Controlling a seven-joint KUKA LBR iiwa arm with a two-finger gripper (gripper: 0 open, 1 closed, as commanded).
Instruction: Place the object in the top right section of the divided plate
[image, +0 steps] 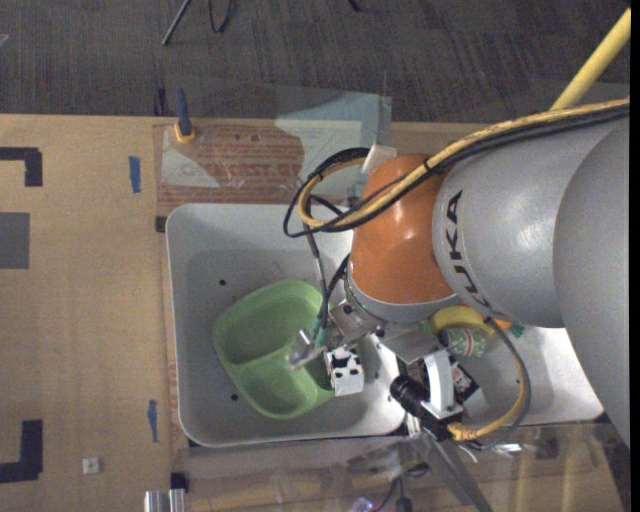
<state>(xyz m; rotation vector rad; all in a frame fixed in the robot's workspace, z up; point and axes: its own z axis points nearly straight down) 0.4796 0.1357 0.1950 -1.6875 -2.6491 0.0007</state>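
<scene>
Pincer (318, 350): at the plate's right edge, low over the bin; finger state cannot be told, as wrist hardware crowds the tips.
Plate (262, 345): light green, rounded, raised rim, with a ridge dividing it into sections; lies in the left part of the bin, its right side hidden under the wrist.
Object: cannot be identified with certainty; a small white block with dark marks (345, 371) sits just beside the plate's lower right rim, close to the pincer.
Arm (520, 220): grey, with orange band (400, 235), reaching in from the right and covering much of the bin.
Bin (190, 290): white, shallow, on the bench.
Cables (320, 195): black and yellow, looped above the wrist.
</scene>
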